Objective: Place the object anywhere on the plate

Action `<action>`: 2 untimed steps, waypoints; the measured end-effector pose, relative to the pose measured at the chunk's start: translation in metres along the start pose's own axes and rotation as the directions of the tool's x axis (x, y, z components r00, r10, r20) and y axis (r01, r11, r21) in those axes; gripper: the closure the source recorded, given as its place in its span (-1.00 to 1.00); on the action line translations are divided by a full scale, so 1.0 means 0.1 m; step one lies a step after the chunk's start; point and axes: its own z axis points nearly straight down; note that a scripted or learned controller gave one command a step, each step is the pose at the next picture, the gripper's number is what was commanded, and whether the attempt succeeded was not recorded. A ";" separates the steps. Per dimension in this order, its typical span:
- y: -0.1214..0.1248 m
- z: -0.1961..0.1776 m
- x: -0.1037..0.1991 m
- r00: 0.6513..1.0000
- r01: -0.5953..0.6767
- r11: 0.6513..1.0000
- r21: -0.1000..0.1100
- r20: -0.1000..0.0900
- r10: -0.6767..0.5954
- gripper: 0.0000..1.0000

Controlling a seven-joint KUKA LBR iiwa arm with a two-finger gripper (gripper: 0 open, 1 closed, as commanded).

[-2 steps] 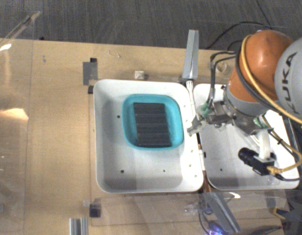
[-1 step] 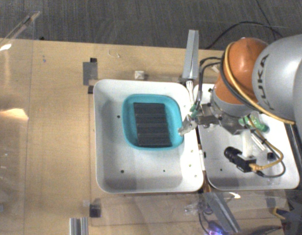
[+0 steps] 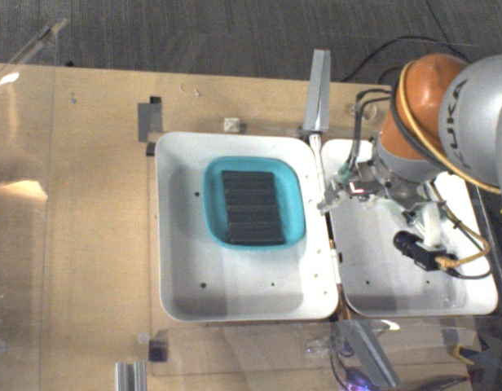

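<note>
Jaws over right bin [image 3: 373,292], beside teal plate [image 3: 253,201].

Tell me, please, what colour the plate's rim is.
Teal, around a dark ribbed centre, on the plate; camera view.

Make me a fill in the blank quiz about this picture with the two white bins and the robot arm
1. The teal plate lies in the ____ bin as the camera sees it.
2. The dark ridged pad rests ____ the plate.
3. The arm hangs over the ____ bin.
4. The band above the arm's wrist is coloured ____.

Missing words: left; on; right; orange
</note>
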 end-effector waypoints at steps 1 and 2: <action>-0.11 -0.37 0.36 0.999 -0.042 0.999 -0.002 -0.001 0.042 -1.00; 0.10 0.07 0.32 0.999 -0.051 0.999 0.002 -0.001 0.051 -1.00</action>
